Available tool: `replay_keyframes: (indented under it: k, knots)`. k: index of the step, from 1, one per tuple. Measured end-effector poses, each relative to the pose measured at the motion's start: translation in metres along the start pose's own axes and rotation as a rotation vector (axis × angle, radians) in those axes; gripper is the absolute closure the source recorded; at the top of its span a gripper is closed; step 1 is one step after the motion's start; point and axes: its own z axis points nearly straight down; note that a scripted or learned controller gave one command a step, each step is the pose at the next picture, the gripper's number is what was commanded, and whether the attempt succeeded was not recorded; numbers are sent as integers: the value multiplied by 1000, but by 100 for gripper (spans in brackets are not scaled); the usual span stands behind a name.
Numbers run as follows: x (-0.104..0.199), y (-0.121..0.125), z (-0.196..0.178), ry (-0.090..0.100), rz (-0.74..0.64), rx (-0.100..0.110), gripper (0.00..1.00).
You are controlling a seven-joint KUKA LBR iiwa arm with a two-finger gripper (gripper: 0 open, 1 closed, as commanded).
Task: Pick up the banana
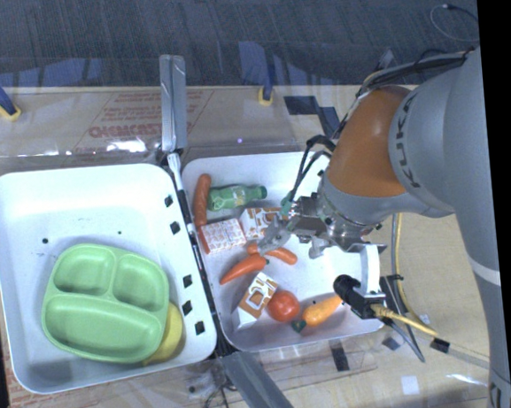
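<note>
Two shallow white bins sit side by side on the worktop (70, 113). The grey arm (428, 139) with its orange band reaches in from the right over the right bin (249, 337), and its jaws (280, 228) hang low above the middle of that bin's clutter; whether they are released or clenched cannot be told, and nothing is seen between them. The left bin (12, 264) carries a green divided tray (104, 301), tilted toward its lower right. The banana (171, 335) lies in the left bin, mostly hidden under the tray's lower right edge, with only a yellow curve showing close to the wall between the bins, well apart from the jaws. In the right bin, a green bottle (234, 196) lies on its side near the top, with a reddish sausage (201, 200) just left of it. Below them sits a red and white packet (223, 235). An orange carrot (243, 268) lies below the jaws. Near the front wall are a small carton (259, 296), a red tomato (283, 306) touching it, and an orange pepper (321, 311) to the right.
</note>
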Motion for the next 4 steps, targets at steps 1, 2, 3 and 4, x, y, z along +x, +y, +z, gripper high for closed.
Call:
replay_keyframes:
  k: [1,2,3,4]
  knots:
    - [0,0,-6,-1,-5,7,100]
    - [80,-51,3,0,-401,0,100]
    - [80,-50,-4,-1,-406,8,100]
    - [46,-44,-16,-2,-25,-2,100]
